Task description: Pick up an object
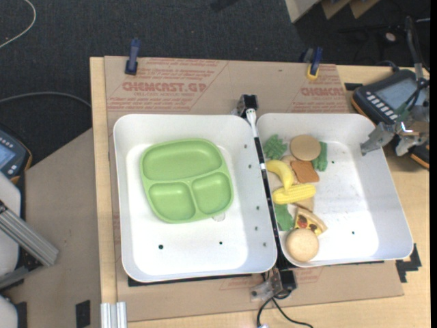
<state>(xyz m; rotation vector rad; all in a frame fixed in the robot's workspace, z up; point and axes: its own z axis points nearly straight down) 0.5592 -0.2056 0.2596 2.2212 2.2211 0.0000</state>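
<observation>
Nothing picked yet, folks. The grey two-finger gripper (384, 137) sits at the far right-hand rim of the shallow white right-hand bin (369, 203), up in its back corner, and carries nothing that can be seen. Open or closed? Cannot tell from this angle.

All the candidates are bunched against the left wall of that bin, well apart from the gripper. From the bin's back to its front: a crinkled green toy lettuce leaf (275, 145), a round tan toy bun (305, 147), an orange-brown rectangular toy slab (305, 171), a curved yellow toy banana (280, 171), a yellow toy corn cob (295, 194), a toy pizza slice (310, 221) and a second pale round toy bun (302, 245) in the front left corner.

So the whole job looks to be ahead: reach across the bin, come down, close, lift.

The corn cob's long axis runs across the bin, its right end tipped slightly toward the back. The banana runs nearly along the left wall, bowing as it goes, with its lower end touching the cob. The round buns have no long axis to speak of.

The pieces crowd each other, so I'd judge a clean single grab tricky.
</observation>
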